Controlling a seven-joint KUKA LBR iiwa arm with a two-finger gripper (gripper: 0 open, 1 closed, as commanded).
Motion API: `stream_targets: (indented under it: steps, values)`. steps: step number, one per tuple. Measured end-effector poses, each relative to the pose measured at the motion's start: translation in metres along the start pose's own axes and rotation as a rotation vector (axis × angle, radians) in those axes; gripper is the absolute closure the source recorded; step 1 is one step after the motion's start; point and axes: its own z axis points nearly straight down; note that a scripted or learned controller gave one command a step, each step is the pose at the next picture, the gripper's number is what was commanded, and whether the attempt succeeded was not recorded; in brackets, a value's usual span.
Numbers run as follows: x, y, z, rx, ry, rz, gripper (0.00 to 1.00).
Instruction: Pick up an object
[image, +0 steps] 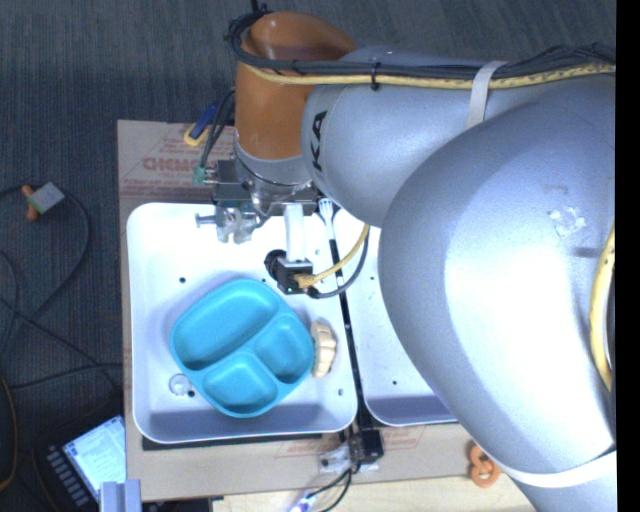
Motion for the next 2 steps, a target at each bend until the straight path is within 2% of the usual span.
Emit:
stream_targets:
  steps: [1, 2]
  values:
    - [0.033, -0.083, 0.008, 0.003, -0.001, 0.0, 1.0]
    - [0.032, -0.009, -0.062, -0.002, -0.002, 0.002, 1.0]
